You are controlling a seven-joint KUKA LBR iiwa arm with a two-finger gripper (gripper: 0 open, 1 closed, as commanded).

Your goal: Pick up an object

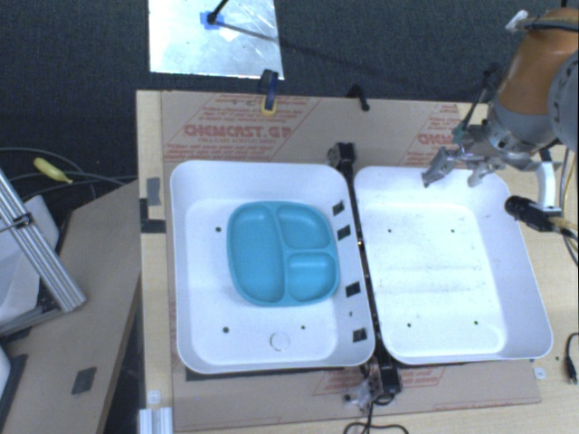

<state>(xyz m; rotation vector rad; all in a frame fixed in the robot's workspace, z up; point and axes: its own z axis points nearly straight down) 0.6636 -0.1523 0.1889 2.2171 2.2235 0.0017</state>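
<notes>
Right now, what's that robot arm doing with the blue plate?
Nothing yet. The blue plate, a tray with three sections, lies flat in the left bin and nothing touches it. The robot arm's gripper hangs over the far edge of the right bin, with its fingers apart and nothing between them. The job is to pick something up, and the plate is the only thing I can see to grab.

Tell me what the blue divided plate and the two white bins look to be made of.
Blue divided plate: probably moulded plastic, smooth with a slight sheen; uniform colour, rounded compartment ridges.
Left bin and right bin: likely thin formed plastic, matte white; rounded corners and soft, upturned rims suggest it, though painted metal cannot be ruled out.
</notes>
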